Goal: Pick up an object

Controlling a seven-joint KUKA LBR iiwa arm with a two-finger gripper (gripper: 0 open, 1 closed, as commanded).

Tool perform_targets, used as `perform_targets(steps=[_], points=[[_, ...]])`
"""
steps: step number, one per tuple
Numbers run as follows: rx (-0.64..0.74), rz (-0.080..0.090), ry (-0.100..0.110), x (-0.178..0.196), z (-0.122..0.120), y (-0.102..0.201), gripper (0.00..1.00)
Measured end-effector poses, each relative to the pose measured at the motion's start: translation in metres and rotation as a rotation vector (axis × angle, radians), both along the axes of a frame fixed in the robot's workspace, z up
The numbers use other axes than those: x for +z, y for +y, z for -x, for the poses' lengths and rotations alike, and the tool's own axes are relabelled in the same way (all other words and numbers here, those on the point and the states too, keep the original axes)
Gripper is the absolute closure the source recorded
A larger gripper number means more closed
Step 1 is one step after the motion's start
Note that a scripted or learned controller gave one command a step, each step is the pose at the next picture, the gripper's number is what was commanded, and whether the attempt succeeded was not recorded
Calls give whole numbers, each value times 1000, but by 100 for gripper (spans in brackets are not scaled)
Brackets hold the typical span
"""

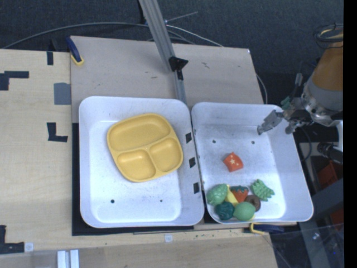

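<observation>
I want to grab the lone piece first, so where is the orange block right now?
The orange block lies alone on the floor of the right bin, near its middle, apart from the pile of toy food at the bin's near edge.

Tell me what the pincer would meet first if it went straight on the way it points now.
The pincer points left and down over the right bin. Straight on, it would probably reach the bin's bare white floor, before the orange block. Depth is hard to judge from one view.

2 white bins (89,166), 1 yellow divided plate (145,147), about 7 small toy foods (233,162).
</observation>
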State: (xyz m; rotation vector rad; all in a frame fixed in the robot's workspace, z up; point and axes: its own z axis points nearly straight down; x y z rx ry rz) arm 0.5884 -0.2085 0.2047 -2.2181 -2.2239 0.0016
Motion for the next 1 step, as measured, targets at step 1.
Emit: perform_targets(steps=[1], points=[[0,0,0,0,0,0,0]])
